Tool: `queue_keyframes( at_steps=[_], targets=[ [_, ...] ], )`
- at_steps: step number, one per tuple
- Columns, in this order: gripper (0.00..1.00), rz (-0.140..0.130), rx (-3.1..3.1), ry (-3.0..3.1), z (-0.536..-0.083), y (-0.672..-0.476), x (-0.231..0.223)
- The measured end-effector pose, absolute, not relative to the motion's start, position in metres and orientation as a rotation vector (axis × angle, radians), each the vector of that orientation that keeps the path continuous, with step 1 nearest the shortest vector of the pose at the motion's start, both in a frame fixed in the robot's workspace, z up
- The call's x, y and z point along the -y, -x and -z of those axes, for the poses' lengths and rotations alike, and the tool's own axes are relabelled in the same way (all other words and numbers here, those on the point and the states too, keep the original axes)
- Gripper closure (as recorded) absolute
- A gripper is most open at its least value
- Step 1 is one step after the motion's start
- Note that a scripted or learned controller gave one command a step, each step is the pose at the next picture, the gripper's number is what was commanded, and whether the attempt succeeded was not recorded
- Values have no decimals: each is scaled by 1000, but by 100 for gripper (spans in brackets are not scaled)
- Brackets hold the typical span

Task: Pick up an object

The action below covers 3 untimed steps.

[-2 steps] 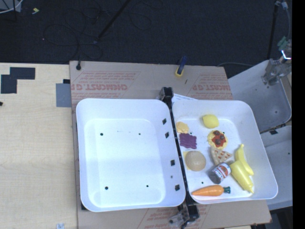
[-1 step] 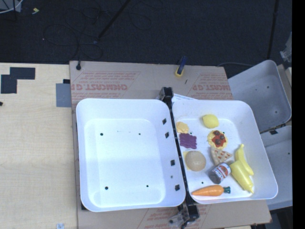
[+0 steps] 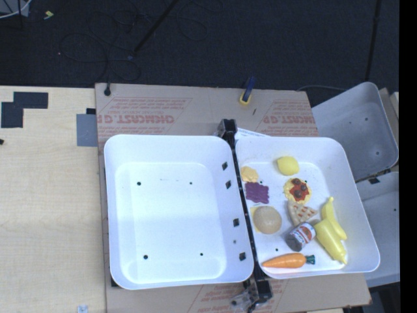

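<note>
The right bin [image 3: 348, 175] holds several toy foods. A yellow lemon [image 3: 288, 165] lies near its back. A small yellow piece [image 3: 249, 174] and a purple grape bunch [image 3: 257, 192] sit by the left wall. A round pizza-like piece [image 3: 298, 190] lies above a waffle wedge [image 3: 302, 212]. A tan bun [image 3: 267, 220] rests in the middle. A small can [image 3: 300, 235] lies on its side next to a yellow banana [image 3: 331, 233]. An orange carrot [image 3: 285, 261] lies along the front wall.
The left bin [image 3: 117, 175] stands beside the right one, joined by a black clamp strip [image 3: 238, 201]. Both rest on a cardboard sheet [image 3: 169, 113]. A grey panel [image 3: 365, 129] stands at the right. A blue-yellow clip [image 3: 247, 91] sits at the cardboard's back edge.
</note>
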<state>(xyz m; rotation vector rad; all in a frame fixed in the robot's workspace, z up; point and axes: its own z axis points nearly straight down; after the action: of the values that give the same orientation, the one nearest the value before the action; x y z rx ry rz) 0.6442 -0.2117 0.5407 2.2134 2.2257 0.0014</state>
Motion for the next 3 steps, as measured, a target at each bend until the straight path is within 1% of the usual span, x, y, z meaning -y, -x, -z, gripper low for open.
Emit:
queue_keyframes(
  at_steps=[1,2,3],
  targets=[
    [100,15,-2239,-2230,-355,-636,187],
    [100,-5,-2218,-2215,-460,-644,186],
    [100,-4,-2216,-2217,-543,-644,204]
  ],
)
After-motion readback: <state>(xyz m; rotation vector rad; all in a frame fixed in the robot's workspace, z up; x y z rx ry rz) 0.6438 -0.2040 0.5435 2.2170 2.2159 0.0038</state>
